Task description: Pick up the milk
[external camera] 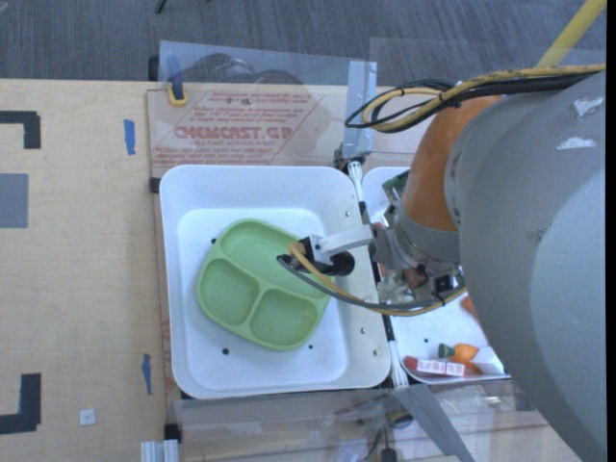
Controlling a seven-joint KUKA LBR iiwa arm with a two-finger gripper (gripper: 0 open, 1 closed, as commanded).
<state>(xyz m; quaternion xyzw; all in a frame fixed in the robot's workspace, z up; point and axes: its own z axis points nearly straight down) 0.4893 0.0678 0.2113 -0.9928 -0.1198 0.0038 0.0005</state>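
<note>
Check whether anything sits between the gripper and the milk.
Cannot tell. The arm covers most of the right bin, so the milk may be hidden under it. Visible there: an orange item and a red-and-white packet. A green plate lies in the left bin.

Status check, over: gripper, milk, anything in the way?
Gripper at right bin left edge. Milk unconfirmed; arm hides most of that bin. Green tray in left bin.

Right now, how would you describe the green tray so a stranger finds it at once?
Start at the left white bin of the two. A pale green tray lies on its floor. Unlike the small orange piece in the right bin, it is large, with three compartments.
</note>
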